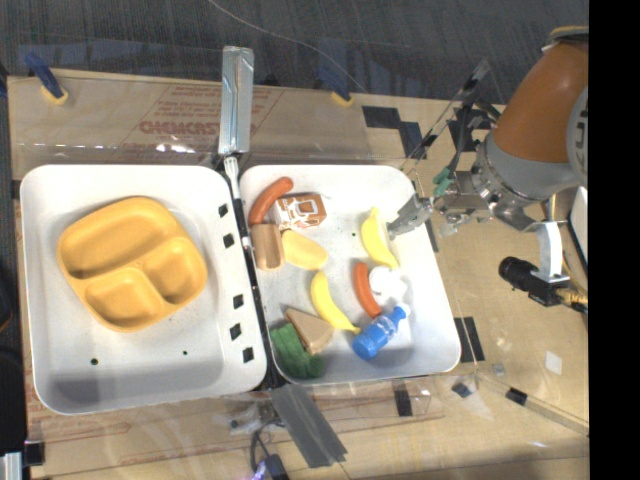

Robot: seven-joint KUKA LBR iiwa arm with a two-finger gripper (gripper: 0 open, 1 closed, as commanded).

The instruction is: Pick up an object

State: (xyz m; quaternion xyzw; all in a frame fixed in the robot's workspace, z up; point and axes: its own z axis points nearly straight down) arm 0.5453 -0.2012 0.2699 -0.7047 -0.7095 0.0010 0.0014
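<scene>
1. The left bin (60, 368) is being occupied by a yellow divided tray (130, 260); it is being left out of the pick, since the small objects are being kept in the other bin.
2. The right bin (440, 318) is being used as the source; along its left side a red sausage (270, 198), a printed carton (302, 211), a tan cylinder (266, 246) and a pale yellow wedge (305, 251) are lying close together; a clean grasp here is being judged difficult, since neighbours are touching.
3. Lower in the bin, a green piece (292, 353) and a brown wedge (308, 330) are resting against each other; a banana (330, 303) is lying just beside them.
4. Toward the right side, a second banana (376, 238) is lying nearest the tool; below it an orange-red piece (364, 286), a white piece (388, 286) and a blue bottle (378, 335) are clustered.
5. The gripper (408, 218) is being held at the bin's right rim, just beside the second banana; nothing is being seen between its fingers, and whether they are spread or closed cannot be told.
6. The second banana is being judged the likeliest target; a descent centred across its narrow width is being advised, with the fingers being kept clear of the bin wall and of the orange-red piece.
</scene>
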